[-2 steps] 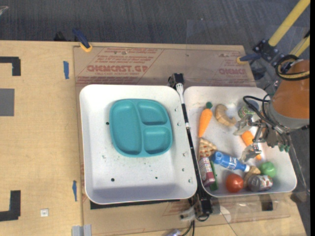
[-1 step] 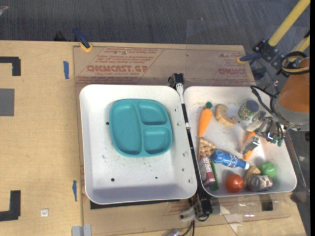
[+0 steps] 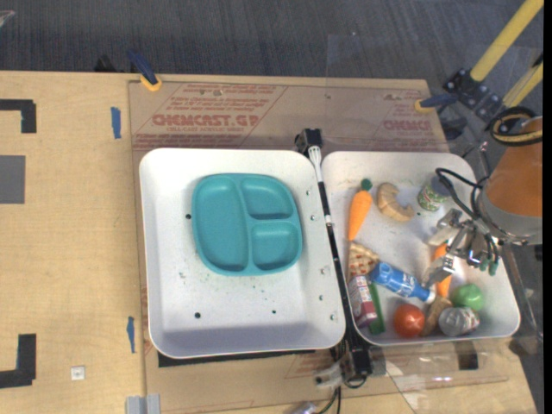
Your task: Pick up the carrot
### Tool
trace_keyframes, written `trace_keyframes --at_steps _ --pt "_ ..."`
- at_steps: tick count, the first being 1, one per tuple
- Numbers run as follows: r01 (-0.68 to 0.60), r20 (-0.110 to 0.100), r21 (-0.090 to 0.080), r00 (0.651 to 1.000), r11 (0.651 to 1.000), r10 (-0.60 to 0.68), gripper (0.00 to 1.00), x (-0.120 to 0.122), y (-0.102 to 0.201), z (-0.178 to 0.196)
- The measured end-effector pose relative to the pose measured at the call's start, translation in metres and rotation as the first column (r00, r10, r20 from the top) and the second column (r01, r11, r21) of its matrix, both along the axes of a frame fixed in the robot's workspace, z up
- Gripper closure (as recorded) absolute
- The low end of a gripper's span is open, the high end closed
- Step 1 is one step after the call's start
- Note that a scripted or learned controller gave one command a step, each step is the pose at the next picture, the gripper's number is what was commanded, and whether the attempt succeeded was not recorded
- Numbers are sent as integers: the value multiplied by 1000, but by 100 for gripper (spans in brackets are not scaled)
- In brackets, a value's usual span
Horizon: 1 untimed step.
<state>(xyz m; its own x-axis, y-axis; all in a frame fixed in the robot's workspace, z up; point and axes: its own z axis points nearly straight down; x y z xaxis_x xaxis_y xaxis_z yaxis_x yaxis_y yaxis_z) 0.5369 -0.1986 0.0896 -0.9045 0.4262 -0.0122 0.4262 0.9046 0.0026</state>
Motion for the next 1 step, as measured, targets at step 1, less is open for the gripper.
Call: trace_keyframes --at_steps 1 --pt "-2 13 -4 1000 1000 2 100 4 0 14"
